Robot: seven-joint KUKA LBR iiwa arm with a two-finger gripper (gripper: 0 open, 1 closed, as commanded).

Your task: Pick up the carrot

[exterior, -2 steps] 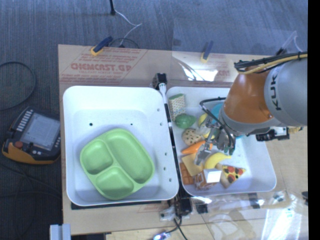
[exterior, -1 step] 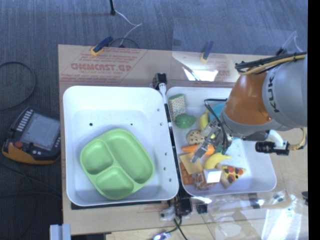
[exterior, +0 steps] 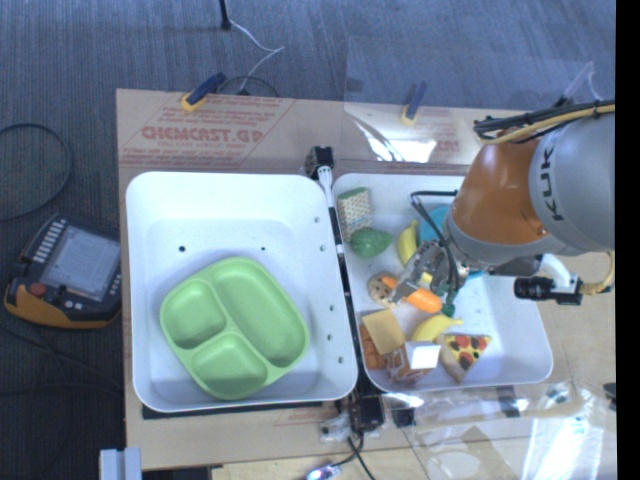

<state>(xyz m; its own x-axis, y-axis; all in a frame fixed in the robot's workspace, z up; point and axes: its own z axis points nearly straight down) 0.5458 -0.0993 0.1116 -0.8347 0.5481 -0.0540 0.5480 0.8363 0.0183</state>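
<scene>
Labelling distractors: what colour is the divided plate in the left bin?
Light green, plain, no pattern. The divided plate shows best in the camera view, lying in the left bin.

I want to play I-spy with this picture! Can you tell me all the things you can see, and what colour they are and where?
left bin: 1, white, left half of bench
divided plate: 1, green, inside left bin
right bin: 1, white, right half of bench
carrot: 1, orange, middle of right bin, under the gripper
green round toy food: 1, green, upper left of right bin
bananas: 2, yellow, right bin, one above the carrot and one below
pizza slice: 1, yellow and red, lower right bin
handheld controller: 1, orange and grey, floor at left
arm: 1, grey with orange band, from right
gripper: 1, dark, over the carrot
</scene>
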